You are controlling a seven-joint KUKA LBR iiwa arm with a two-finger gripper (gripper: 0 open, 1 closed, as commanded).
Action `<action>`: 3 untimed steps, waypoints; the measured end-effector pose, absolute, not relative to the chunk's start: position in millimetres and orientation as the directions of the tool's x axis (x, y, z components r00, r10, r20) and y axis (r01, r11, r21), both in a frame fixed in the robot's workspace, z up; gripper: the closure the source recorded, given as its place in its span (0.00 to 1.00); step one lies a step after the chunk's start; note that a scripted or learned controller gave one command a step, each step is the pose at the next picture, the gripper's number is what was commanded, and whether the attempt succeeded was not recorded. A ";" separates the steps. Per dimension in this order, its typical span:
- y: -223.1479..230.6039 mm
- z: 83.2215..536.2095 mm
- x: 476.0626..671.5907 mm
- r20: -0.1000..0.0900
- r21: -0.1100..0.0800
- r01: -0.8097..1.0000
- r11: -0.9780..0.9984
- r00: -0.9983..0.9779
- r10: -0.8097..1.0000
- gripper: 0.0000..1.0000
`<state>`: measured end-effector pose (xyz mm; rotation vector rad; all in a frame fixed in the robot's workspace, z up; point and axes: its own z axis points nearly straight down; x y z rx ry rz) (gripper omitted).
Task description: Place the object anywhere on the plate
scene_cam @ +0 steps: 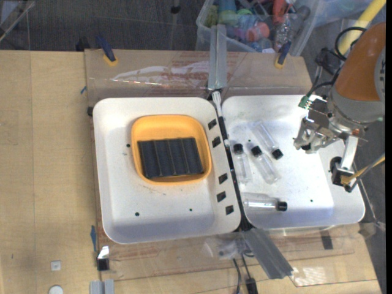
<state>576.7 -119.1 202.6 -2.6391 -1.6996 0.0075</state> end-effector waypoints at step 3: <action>-36.3 182.6 666.0 0.000 -0.004 0.982 0.190 -0.190 0.982 1.00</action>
